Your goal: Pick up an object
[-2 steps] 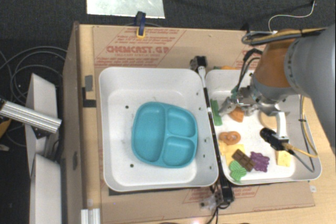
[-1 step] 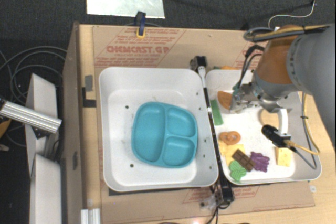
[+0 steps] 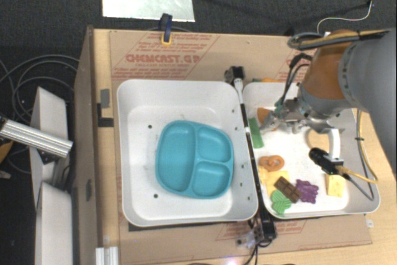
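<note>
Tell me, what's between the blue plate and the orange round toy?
In the camera view, the two bins' touching walls lie between the blue plate and the orange round toy, with bare white floor on either side.

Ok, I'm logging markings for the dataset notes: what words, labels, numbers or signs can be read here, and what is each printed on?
"CHEMCAST GP": red print on the brown protective paper of the board under the bins, readable above the left bin.
Smaller red lines above and below that word, and repeats near the right bin: too small and blurred to read.
No readable text elsewhere.
</note>
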You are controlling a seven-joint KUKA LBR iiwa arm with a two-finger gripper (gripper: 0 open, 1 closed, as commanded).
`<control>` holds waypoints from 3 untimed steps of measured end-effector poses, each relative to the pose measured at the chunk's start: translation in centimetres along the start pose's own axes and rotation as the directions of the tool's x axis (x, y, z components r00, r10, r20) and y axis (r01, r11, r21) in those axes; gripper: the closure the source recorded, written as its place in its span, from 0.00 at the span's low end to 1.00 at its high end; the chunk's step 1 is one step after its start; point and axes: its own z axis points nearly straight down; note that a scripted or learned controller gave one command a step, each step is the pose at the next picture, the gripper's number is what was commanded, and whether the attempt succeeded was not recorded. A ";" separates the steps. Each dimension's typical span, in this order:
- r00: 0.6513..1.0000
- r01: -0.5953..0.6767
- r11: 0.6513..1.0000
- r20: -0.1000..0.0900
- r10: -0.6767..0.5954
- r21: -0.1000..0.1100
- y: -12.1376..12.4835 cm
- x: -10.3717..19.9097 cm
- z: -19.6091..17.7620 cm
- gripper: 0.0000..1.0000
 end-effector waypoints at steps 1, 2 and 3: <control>1.000 0.003 1.000 0.001 -0.003 -0.004 6.0 0.0 1.0 0.00; 1.000 -0.002 1.000 0.002 0.002 0.001 5.6 -1.5 1.0 0.00; 1.000 0.000 1.000 0.002 0.000 0.004 3.8 0.6 1.1 0.00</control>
